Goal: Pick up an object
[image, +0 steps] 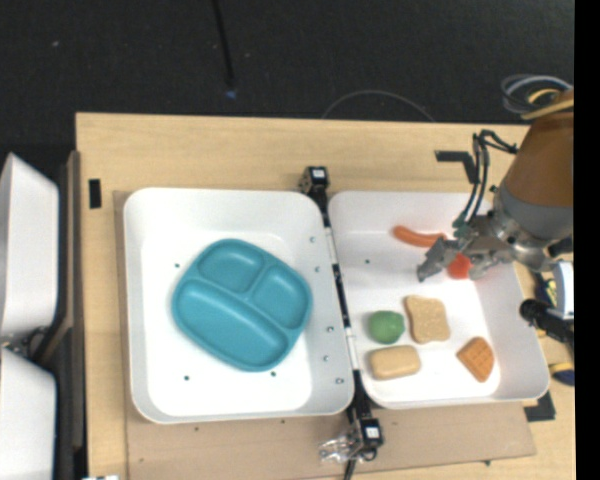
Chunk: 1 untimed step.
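My gripper [452,260] hangs low over the upper middle of the right bin [515,383], on the grey arm with its orange band reaching in from the right. A small red object [461,266] lies right at the gripper's tip, partly covered by it. An orange-red carrot-like piece [414,235] lies just to the gripper's upper left. Below the gripper are a tan cracker [427,319], a green round piece [385,326], a tan bun [393,362] and an orange wedge [476,358].
The left bin [145,368] holds a teal divided plate [242,303]. A ridge with black clips [315,179] separates the two bins. Cables loop over the arm near the bench's right edge.
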Tool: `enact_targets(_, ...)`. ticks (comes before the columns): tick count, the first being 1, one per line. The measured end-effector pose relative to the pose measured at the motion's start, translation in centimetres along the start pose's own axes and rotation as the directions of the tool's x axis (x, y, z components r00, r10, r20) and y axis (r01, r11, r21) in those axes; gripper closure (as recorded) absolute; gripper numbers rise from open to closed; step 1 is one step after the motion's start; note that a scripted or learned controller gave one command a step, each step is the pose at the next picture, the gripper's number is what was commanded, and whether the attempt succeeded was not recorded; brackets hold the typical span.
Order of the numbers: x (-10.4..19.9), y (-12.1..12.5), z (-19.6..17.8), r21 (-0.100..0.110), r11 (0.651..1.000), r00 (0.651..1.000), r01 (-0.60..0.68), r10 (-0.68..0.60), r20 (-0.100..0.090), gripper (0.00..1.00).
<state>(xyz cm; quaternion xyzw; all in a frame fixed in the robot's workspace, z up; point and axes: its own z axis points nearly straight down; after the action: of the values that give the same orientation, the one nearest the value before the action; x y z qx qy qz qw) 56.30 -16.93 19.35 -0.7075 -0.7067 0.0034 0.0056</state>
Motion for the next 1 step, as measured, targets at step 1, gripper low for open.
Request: enact_targets(1, 0.03, 0.31, -0.81, -0.014, 1.0, 1.0, 0.003, -0.003, 0.002, 0.0)
